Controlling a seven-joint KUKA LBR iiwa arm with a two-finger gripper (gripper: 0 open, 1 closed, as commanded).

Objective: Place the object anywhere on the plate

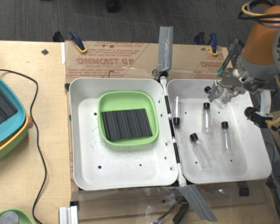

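Camera view: gripper [220,93] hovers over the right bin's [252,169] upper corner, can't tell its grip state. Four clear vials, nearest one [206,115] just below it, all lie in that bin. Green plate [151,101] sits in left bin [84,162]. Likely pre-grasp; next: descend onto a vial.

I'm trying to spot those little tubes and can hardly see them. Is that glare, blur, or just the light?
In the camera view the light is even and soft, with faint shadows; the clear vials nearly vanish against the right bin, and mainly their black caps stand out. The green plate in the left bin looks sharp. The end effector is slightly soft-edged.
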